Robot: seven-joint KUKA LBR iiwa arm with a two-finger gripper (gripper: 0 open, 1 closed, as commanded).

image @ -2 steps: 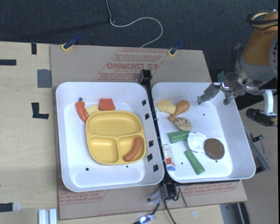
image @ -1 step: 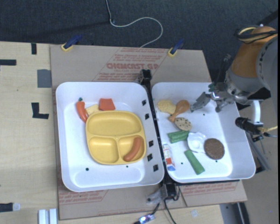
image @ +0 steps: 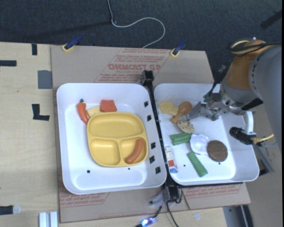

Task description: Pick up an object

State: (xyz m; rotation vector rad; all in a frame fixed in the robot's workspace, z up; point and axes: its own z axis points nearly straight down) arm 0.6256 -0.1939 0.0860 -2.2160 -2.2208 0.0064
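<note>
My gripper [image: 194, 112] reaches in from the right and hangs low over the upper middle of the right bin [image: 227, 176]. Its tip is right beside a brown drumstick [image: 182, 110] and just above a speckled cookie [image: 185, 126]. A pale cracker [image: 168, 108] lies left of the drumstick. Lower in the same bin are a green piece [image: 180, 138], a white object [image: 199, 143], a round brown patty [image: 217, 150], a green stick [image: 197, 164] and a small tube [image: 170, 159]. Nothing is visibly lifted.
The left bin [image: 71, 126] holds a yellow divided plate [image: 114, 126] with a sausage [image: 136, 151] in one compartment. A carrot [image: 82, 111] and an orange block [image: 108, 106] lie behind the plate. The bins' shared wall [image: 154, 126] runs just left of the cracker.
</note>
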